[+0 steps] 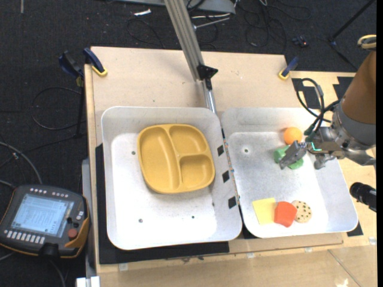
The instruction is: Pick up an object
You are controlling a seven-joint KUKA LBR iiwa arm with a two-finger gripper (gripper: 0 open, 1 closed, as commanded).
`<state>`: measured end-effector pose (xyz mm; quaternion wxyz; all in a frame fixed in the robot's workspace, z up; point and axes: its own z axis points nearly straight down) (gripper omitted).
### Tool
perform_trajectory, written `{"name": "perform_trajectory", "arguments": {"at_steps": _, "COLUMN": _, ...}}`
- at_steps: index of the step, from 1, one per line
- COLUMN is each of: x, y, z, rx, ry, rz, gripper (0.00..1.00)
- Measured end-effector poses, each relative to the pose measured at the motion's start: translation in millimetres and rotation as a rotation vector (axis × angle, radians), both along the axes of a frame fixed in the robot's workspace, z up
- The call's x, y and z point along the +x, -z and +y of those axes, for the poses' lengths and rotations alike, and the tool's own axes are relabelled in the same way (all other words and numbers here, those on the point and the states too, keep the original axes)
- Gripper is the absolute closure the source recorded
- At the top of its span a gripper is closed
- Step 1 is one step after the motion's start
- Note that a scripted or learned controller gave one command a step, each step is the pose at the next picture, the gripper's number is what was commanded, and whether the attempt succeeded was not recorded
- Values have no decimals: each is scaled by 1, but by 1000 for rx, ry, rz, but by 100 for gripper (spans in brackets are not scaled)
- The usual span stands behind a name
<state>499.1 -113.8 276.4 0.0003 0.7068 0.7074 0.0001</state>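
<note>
Hand (294, 156) hung over the green object (289, 159) beside the orange ball (292, 135); its grip state was unclear.

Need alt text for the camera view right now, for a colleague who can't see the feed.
The gripper reaches in from the right over a green object in the right bin, beside an orange ball. A yellow block, a red object and a cookie lie near that bin's front edge. The left bin holds a yellow divided plate.
</note>
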Motion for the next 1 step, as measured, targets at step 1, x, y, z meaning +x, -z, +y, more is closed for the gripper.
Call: {"name": "perform_trajectory", "arguments": {"at_steps": 1, "x": -3, "y": 64, "z": 1, "rx": 1, "ry": 2, "rz": 8, "gripper": 0}}
